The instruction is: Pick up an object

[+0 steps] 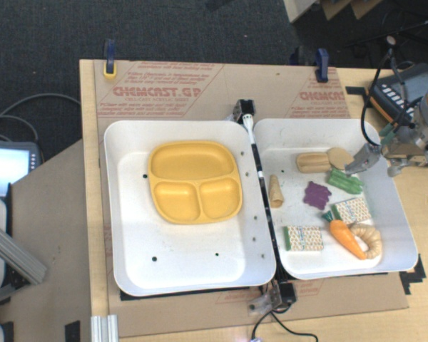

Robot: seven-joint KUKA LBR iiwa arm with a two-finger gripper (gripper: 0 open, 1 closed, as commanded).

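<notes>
Over the right bin [406,219] we find our gripper [362,161], reaching in from the bin's far right corner and hanging low beside the green toy vegetable [344,182]. From this slant we cannot tell how far the fingers are parted, and nothing shows between them, so we count nothing as held. We judge the step in hand to be the approach: no object is lifted yet. The green vegetable lies just beside the gripper's tip and touches or nearly touches the tan bread-like piece [321,161] on the side toward the left bin [118,212]. Further from the gripper, toward the near rim of the right bin, lie a purple piece [316,194], a small tan cork-like cylinder [274,190] near the shared wall, two patterned packets [303,238] [352,209], a carrot [347,239] and a pale ring-shaped pastry [372,241] curled around the carrot's end. A yellow divided plate [195,181] sits in the left bin, well apart from the gripper. For the next move we would need to settle straight over one object, most likely the green vegetable, drop so the fingers straddle it without catching the bread piece, then close and lift.
</notes>
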